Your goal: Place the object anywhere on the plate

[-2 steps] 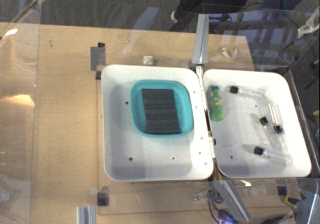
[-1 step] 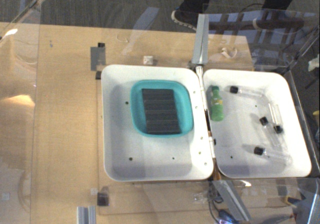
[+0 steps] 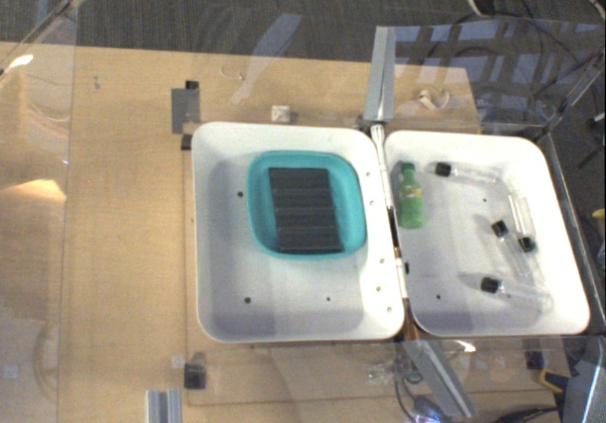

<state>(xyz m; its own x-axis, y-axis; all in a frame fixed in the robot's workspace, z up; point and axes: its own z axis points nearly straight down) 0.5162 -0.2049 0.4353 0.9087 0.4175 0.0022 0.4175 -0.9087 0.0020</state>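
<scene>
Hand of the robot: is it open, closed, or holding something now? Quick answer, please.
Hand: cannot be told.
The green bottle lies loose in the right bin, with nothing gripping it.

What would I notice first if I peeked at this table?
Probably the bright teal plate in the left white bin, with a dark ridged block lying on it. Next, the little green bottle in the right bin, close to its left wall. Some clear tubes with black caps are scattered further right in that bin.
</scene>
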